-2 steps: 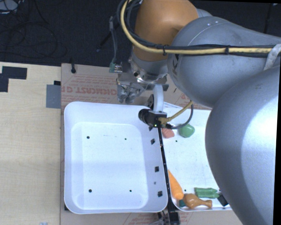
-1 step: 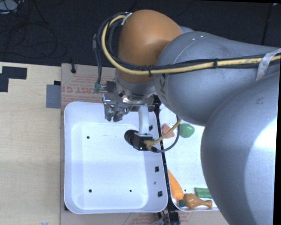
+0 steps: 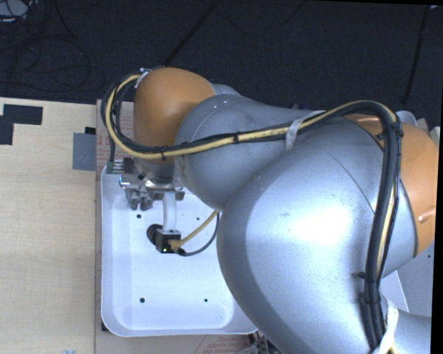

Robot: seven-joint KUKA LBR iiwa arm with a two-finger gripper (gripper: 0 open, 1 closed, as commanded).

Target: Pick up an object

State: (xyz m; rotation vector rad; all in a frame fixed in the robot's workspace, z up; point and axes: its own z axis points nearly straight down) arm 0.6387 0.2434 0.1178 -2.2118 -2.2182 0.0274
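My gripper (image 3: 144, 199) hangs low over the far left part of a shallow white bin (image 3: 118, 308), close to its left wall. The orange band (image 3: 166, 107) above the wrist sits right over it. The arm's big grey body (image 3: 307, 236) reaches in from the right and hides the bin's right part and what lies beyond it. The visible bin floor is white with a few small dark dots (image 3: 142, 300). From this angle the gripper's tip is too small and shadowed to read.
Left of the bin lies a pale wooden bench top (image 3: 33, 229) with black marks (image 3: 15, 121) and a grey patch (image 3: 83, 150) near its far edge. Brown cardboard (image 3: 220, 350) shows beneath the bin's near edge. Dark cables lie behind the bench.
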